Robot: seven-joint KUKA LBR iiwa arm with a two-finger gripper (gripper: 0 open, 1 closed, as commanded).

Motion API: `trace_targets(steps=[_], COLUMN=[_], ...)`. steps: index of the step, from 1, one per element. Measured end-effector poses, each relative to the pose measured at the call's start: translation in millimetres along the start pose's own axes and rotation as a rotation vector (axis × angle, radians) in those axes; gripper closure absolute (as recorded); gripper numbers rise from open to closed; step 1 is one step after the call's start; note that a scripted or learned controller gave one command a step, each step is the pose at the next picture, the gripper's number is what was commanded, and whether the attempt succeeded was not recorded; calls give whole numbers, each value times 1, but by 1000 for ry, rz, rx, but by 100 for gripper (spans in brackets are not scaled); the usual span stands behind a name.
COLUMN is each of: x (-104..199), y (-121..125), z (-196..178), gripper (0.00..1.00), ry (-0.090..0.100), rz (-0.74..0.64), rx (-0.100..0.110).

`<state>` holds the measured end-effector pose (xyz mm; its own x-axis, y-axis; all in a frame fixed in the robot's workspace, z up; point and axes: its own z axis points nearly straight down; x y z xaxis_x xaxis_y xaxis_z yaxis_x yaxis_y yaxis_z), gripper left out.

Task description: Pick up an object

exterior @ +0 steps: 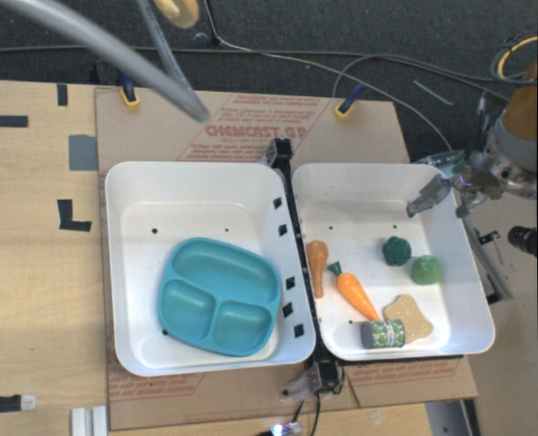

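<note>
The gripper (443,196) hovers at the right bin's (342,178) far-right corner, fingers spread wide, holding nothing; the dark green ball (396,251) lies nearer the tabletop's front edge

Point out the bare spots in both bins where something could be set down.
Left bin: open floor behind and left of the blue tray. Right bin: bare back half, from the divider to near the tool. Crowded at the front: carrot, green balls, can.
</note>
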<state>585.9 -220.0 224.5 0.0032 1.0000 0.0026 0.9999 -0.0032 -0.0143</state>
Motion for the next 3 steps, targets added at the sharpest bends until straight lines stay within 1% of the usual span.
trace_targets(steps=[1,2,3], x=[1,6,2], y=[3,2,3], z=[-9,36,81], gripper=[0,0,0], ry=[-3,-3,-3], rz=[-4,-4,-4], rx=[-13,-9,-9])
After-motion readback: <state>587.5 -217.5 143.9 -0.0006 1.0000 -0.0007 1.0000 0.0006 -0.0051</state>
